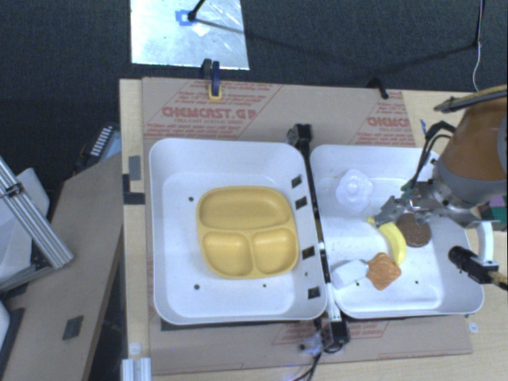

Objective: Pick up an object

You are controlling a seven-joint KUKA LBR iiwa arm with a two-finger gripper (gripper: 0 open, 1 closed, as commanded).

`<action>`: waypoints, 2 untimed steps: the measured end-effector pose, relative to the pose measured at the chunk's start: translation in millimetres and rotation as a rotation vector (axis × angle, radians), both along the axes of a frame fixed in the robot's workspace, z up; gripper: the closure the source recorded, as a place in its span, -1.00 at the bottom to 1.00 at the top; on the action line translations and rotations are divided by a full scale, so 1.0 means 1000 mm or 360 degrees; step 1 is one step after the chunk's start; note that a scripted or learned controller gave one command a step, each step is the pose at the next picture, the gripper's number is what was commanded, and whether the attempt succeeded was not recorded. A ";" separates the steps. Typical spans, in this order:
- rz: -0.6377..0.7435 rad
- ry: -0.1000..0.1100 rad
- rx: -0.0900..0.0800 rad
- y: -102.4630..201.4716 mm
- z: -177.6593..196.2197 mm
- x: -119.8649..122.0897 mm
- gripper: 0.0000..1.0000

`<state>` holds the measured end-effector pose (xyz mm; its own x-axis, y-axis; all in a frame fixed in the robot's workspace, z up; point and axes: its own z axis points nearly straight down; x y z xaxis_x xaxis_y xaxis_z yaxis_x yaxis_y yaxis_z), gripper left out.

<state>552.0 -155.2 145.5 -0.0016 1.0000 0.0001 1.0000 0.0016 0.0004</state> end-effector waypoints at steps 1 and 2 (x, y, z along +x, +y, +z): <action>0.0000 0.0004 0.0002 0.005 -0.043 -0.001 -1.00; 0.0000 -0.0005 -0.0003 0.004 -0.030 0.000 1.00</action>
<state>552.3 -150.9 115.9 -0.0017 1.0000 -0.0016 1.0000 0.0017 0.0035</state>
